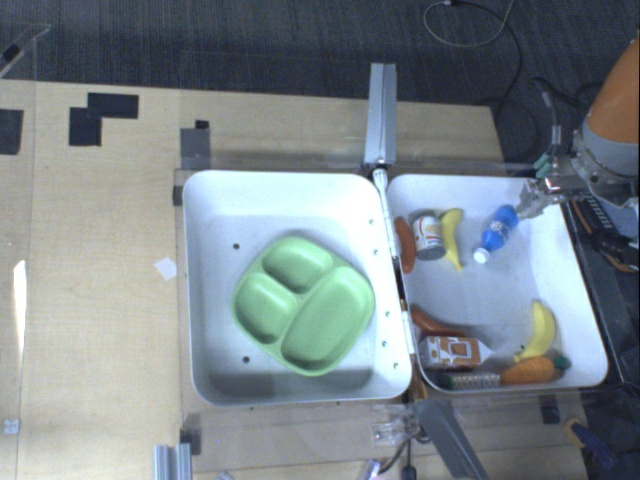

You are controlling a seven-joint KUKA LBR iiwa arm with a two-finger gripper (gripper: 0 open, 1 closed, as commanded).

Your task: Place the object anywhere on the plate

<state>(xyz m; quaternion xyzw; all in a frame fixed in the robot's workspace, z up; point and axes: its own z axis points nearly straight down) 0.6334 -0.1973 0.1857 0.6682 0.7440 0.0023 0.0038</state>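
The left bin (200, 268) holds only the green plate (305, 303), a three-part dish lying flat near the middle, so there is open room to come down on it from above. None of its three hollows has anything in it, so by my reading the task has yet to begin.

The right bin (590, 298) holds the things to choose from. Along its left wall lie a red sausage (404, 244), a small can (429, 236) and a banana (453, 238), close together. Further right a blue bottle (496, 232) lies tilted, well apart from the rest, which makes it the easiest to take cleanly. Along the near edge a carton (452, 351), a dark comb (468, 379), a carrot (530, 370) and a second banana (541, 330) crowd together.

The gripper (543, 190) hangs at the far right corner of that bin, just beside the bottle's upper end. Whether its jaws stand apart or together I cannot tell, and nothing is seen held in it.
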